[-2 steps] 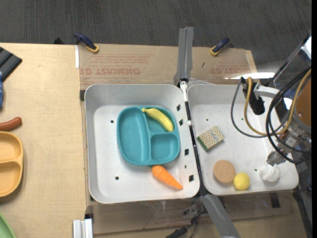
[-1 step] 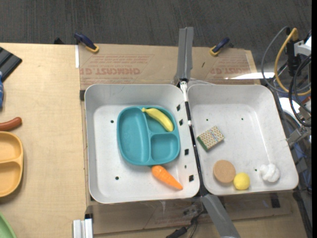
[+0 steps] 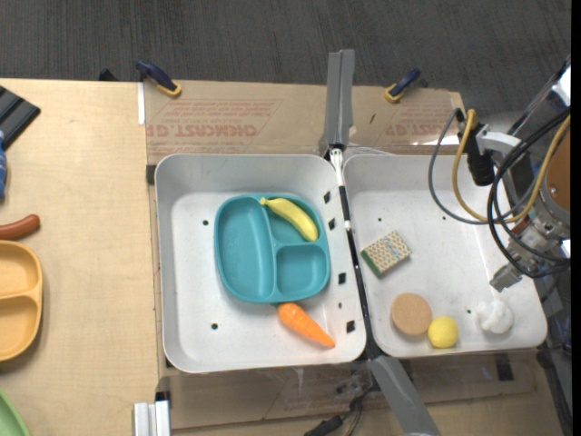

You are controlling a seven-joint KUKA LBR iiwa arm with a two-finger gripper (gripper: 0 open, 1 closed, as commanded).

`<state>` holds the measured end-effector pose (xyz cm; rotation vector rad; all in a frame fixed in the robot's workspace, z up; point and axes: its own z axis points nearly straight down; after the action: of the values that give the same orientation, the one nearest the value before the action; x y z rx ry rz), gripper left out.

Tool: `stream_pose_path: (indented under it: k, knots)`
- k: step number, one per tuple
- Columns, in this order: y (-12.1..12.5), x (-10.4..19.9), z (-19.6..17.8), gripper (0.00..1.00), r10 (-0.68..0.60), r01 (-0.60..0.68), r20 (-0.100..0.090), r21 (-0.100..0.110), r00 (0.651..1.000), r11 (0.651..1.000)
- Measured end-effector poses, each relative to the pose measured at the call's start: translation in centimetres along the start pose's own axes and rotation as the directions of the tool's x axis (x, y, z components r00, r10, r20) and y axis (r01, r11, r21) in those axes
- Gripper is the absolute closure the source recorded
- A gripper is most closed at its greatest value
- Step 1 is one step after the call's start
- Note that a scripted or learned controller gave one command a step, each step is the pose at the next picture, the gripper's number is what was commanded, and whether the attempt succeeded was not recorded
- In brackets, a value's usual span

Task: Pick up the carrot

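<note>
The orange carrot (image 3: 305,324) lies on the floor of the left bin (image 3: 186,271), near its front wall and just in front of the teal divided plate (image 3: 259,252). My gripper (image 3: 507,279) hangs over the right bin's right edge, far to the right of the carrot and a little above a white crumpled object (image 3: 495,316). Nothing is seen held in it.
A yellow banana (image 3: 292,217) rests on the teal plate's back compartment. The right bin (image 3: 454,198) holds a patterned green block (image 3: 386,252), a tan disc (image 3: 411,313) and a yellow ball (image 3: 443,331). Cables (image 3: 472,171) hang near the arm at the right.
</note>
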<state>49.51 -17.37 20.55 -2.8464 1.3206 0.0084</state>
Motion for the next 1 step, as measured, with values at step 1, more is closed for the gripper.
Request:
stream_pose_path:
  k: [1]
  knots:
    - [2.25, 2.98, -7.93, 1.0, -0.013, 0.013, -0.003, 0.003, 1.0, 1.0]
